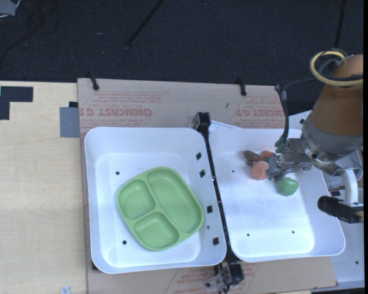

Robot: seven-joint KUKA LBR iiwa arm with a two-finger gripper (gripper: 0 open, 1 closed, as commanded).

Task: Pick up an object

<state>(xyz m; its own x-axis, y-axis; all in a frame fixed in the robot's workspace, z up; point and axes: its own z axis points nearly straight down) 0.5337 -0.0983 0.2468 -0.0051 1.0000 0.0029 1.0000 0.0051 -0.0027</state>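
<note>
In the right bin (276, 237) lie a green ball-like object (287, 186), a salmon-orange object (259, 171) and a small brown piece (254, 157) with a bit of red beside it. My gripper (281, 169) hangs low over the bin's upper right part, between the orange object and the green one, right above the green one. The arm's body covers the bin's right rim.
The left bin (104, 158) holds a light green divided plate (160, 208) with three compartments. A black divider (211, 188) runs between the bins. Cardboard lies under both bins, with a wooden bench surface at left.
</note>
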